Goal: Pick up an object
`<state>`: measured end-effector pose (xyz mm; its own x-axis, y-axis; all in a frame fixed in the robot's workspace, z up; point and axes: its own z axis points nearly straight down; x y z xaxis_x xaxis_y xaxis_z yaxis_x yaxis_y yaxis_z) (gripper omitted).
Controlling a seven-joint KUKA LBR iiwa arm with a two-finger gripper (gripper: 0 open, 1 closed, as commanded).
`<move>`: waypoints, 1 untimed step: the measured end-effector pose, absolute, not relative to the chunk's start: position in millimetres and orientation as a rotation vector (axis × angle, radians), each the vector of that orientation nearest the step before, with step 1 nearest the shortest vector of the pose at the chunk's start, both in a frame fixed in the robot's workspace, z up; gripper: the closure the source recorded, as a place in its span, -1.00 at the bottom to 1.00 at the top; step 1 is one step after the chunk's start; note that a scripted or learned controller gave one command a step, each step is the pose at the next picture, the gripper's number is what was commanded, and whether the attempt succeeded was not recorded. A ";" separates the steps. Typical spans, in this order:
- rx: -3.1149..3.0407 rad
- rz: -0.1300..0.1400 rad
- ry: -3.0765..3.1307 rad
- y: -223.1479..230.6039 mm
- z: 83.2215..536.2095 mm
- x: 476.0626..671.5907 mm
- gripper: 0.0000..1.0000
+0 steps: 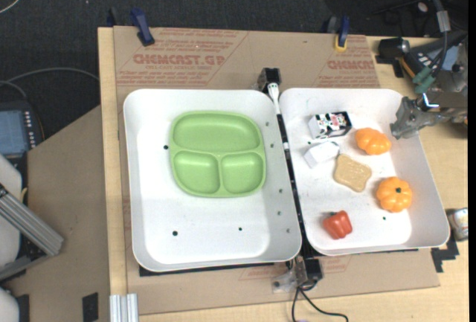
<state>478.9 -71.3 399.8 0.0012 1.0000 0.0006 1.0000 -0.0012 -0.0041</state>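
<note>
The counter point(223, 53) carries two white bins; the left bin point(149, 187) holds a green divided plate point(217, 153). The right bin point(416, 224) is the landmark: the tool point(407, 120) sits at its upper right rim, and whether it is open or closed cannot be told; nothing is seen in it. Inside the bin, the nearest thing is a small orange fruit point(371, 140), just left of the tool and slightly toward the bin's middle. A toast slice point(351, 172), an orange pumpkin point(393, 193) and a red pepper point(338, 224) lie farther down.

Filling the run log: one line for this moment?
pincer: right bin edge, above toys | holding: nothing seen | nearest: orange | tray: left bin
</note>
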 end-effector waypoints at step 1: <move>-2.219 -0.018 -2.236 -8.2 502.0 480.2 1.00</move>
<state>480.2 -8.2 502.0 -0.0075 1.0000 0.0016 0.9999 0.0075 0.0141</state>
